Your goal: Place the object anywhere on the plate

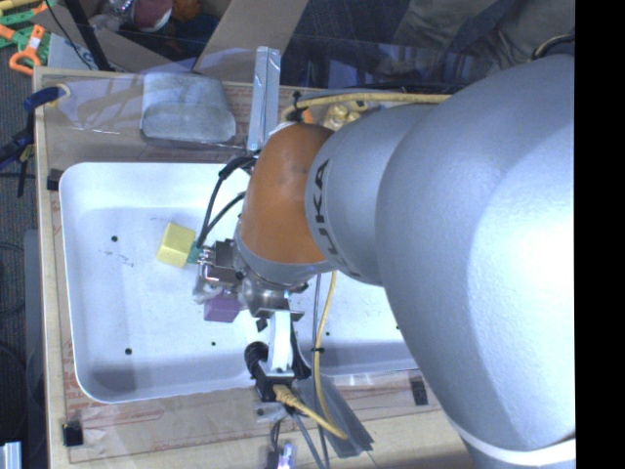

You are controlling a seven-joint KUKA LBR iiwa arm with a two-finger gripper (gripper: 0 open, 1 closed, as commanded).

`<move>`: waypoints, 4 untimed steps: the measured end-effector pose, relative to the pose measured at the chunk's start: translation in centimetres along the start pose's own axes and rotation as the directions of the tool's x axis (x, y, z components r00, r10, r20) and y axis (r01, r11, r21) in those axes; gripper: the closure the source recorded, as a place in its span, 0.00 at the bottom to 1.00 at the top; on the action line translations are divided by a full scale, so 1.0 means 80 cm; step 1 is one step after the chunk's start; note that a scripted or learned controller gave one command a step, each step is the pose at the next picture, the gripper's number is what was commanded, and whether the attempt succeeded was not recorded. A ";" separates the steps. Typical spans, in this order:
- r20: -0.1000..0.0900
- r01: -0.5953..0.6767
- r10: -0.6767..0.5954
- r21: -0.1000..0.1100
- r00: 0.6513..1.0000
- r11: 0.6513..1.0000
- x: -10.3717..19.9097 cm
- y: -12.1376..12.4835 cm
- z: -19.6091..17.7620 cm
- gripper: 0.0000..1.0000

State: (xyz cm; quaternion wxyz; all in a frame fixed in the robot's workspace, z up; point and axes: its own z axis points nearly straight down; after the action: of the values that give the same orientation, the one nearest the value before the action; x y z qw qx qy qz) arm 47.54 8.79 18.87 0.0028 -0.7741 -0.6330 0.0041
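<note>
Pretty clearly a robotics lab, not a home or a shop. A big grey industrial arm (pixel 469 213) with an orange band (pixel 283 198) is seen reaching over a shallow white bin (pixel 98 291). The bin is set on a rough plywood bench (pixel 146 413), with small black brackets (pixel 70 434) fitted at its edges. Behind the bench, an open cardboard box (pixel 244 18) stuffed with random odds and ends can be made out. Bright orange and green plastic toys (pixel 24 27) are scattered in the top left corner. A grey padded bundle (pixel 190 106) is left lying under clear plastic sheeting at the back of the bench.
</note>
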 end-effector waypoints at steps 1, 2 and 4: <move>0.000 0.147 -0.147 -0.005 0.989 0.989 -0.149 0.088 -0.001 1.00; 0.000 0.169 -0.169 -0.002 0.986 0.986 -0.014 0.120 -0.001 1.00; 0.001 0.292 -0.292 -0.001 0.956 0.956 0.074 0.215 0.116 1.00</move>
State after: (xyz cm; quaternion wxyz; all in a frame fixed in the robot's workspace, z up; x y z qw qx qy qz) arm 65.47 11.16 9.38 0.0027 -0.6720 -0.7405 0.0034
